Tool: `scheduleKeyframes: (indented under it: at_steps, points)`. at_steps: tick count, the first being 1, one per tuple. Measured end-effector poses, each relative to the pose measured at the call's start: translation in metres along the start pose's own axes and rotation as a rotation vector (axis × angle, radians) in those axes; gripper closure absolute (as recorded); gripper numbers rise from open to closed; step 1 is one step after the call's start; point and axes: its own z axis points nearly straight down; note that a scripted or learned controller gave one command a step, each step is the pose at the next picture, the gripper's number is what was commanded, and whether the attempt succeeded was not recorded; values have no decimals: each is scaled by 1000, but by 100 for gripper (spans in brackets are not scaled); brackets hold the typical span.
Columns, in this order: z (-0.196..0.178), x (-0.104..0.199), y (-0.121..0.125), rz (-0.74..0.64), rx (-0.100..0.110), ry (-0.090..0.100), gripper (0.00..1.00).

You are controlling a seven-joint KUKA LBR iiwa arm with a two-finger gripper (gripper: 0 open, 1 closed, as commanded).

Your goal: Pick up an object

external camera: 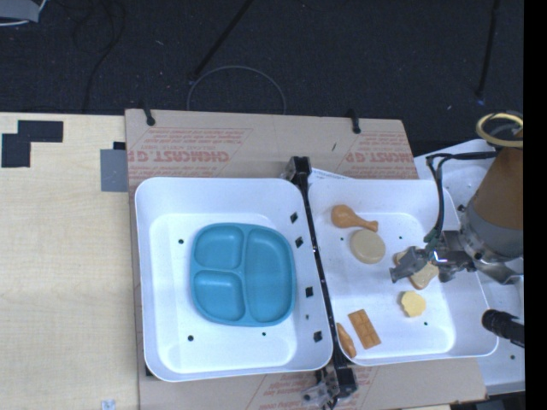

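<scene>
Gripper low in right bin, reaching from right, fingers clamped on tan chunk (yellow piece just below).

Arm in from the right, gripper low in the right bin beside the beige disc. Yellow piece and orange wafer sit nearer. Blue divided plate fills the left bin.

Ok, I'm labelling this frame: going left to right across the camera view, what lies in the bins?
Blue divided plate → orange stick → tan cracker → round beige disc → yellow chunk → gripper.
</scene>
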Motion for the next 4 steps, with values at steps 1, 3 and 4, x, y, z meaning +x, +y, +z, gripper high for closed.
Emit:
scheduleKeyframes:
  at_steps: [1, 3, 4]
  points:
    - [62, -4, -4, 1, -2, 0, 0]
    - [99, -8, -1, 9, -17, -9, 100]
    - [38, -6, 5, -1, -12, -3, 100]
